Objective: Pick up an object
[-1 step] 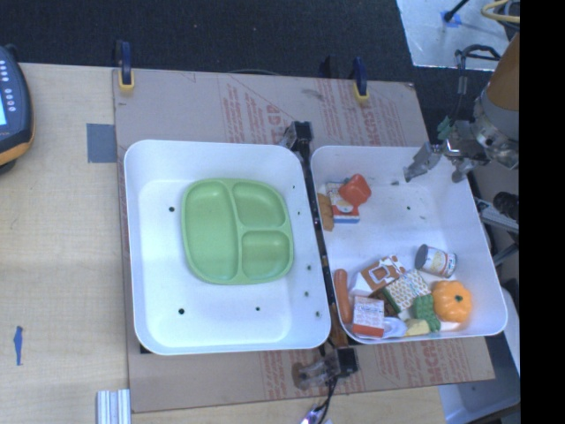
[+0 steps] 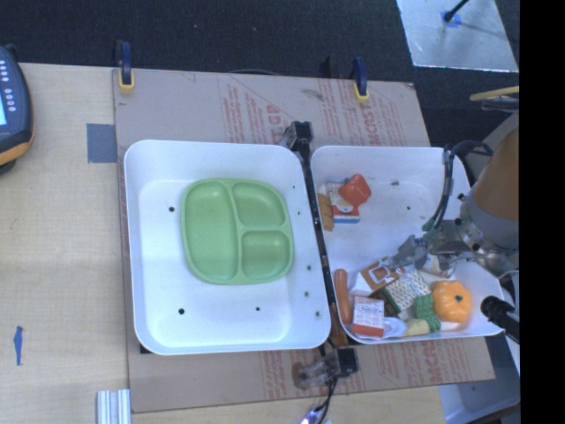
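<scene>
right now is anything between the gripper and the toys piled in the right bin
Nothing visible stands between them. The gripper sits low in the right bin, right at the upper edge of the toy pile. The orange pumpkin lies just below it, near the bin's right edge.

A green three-compartment plastic plate (image 2: 237,230) fills the middle of the left white bin (image 2: 150,316), leaving bare floor around it. In the right white bin (image 2: 388,168), toys crowd the near corner; the far half lies mostly open.
</scene>
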Robot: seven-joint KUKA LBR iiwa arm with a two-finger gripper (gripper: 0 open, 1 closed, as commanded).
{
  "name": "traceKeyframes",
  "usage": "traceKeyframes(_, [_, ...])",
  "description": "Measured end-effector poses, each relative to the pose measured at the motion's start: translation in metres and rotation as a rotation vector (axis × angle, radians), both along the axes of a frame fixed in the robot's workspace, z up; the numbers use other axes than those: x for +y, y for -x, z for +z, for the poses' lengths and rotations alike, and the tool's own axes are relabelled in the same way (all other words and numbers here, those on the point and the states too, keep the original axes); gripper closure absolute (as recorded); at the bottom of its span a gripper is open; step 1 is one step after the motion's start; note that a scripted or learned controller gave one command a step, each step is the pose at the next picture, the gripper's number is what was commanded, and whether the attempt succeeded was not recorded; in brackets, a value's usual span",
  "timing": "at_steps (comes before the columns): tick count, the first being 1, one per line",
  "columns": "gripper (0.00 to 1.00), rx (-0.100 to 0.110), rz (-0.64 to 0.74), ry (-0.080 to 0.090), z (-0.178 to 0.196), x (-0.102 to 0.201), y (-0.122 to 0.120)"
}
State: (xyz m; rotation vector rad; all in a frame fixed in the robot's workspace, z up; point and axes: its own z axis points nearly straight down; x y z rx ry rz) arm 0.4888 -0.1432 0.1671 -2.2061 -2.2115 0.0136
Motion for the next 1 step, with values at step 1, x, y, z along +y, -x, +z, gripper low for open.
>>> traceKeyframes(1, [0.00,-0.015,0.008,0.005,-0.0798,0.0399,-0.0672])
